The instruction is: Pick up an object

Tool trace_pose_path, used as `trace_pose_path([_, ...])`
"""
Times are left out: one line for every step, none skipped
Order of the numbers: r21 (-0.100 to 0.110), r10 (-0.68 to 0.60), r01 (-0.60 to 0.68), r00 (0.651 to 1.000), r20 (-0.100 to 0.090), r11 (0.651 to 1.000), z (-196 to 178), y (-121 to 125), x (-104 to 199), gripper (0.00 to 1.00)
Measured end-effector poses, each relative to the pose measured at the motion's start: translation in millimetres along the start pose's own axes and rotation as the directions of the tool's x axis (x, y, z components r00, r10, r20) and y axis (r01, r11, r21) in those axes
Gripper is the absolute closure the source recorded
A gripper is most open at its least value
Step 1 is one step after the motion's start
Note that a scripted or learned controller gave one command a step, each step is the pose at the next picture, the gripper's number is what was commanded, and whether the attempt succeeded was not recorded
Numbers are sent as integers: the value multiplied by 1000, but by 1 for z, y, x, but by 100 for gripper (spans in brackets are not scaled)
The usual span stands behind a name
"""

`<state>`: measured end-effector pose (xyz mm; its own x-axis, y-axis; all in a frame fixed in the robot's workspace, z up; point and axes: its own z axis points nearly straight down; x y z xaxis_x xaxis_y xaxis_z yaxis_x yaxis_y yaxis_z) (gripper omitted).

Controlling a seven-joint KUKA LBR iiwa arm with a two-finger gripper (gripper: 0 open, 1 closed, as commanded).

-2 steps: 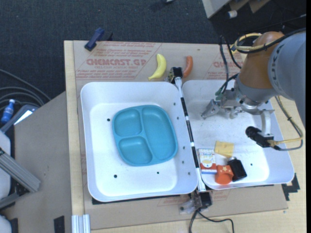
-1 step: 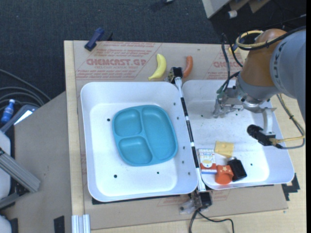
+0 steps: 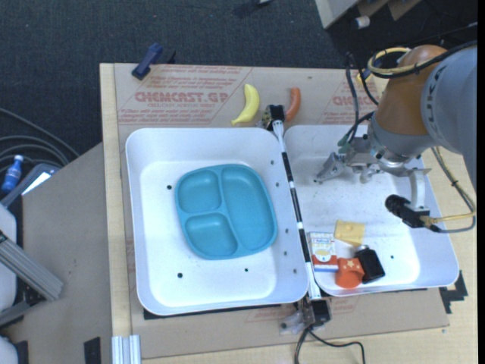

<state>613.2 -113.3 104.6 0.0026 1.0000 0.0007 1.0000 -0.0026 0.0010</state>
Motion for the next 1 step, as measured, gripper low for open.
trace_pose_path([-2, 1, -1, 1000, 0, 1000, -10, 0, 0, 100])
